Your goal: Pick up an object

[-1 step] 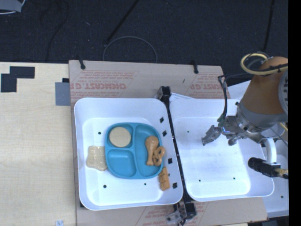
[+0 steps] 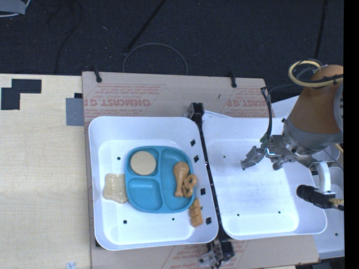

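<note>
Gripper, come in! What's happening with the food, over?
Gripper over right bin, nothing held. Food on blue plate, left bin. Path clear.

Both white bins [image 2: 106,144] look like smooth plastic to me, faint sheen. Blue divided tray [image 2: 147,196] — plastic, slightly glossy. Tan food pieces [image 2: 184,179] on it matt, rough-looking. Printed cardboard sheet [image 2: 140,97] under bins, dull. Pale bench top [image 2: 39,178] reads as wood, maybe laminate. Gripper [image 2: 253,157] — grey metal, I think; too small to judge finish.
</note>
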`<action>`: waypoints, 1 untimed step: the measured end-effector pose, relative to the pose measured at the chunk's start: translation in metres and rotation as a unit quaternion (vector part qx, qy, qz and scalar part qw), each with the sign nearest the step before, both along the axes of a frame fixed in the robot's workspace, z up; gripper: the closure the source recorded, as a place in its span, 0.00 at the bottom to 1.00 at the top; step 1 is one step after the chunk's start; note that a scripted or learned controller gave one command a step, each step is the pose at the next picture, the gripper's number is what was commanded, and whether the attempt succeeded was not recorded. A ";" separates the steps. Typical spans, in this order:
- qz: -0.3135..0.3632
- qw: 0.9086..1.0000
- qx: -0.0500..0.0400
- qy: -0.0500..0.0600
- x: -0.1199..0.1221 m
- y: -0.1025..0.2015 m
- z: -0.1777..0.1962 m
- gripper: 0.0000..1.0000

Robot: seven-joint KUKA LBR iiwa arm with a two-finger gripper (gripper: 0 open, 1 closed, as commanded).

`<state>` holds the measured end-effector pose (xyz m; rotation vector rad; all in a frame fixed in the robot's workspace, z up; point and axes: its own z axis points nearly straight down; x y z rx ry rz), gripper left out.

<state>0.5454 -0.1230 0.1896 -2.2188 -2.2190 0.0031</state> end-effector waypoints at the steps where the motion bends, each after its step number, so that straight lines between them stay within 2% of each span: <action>1: 0.000 1.000 0.001 0.002 -0.010 0.001 -0.049 0.00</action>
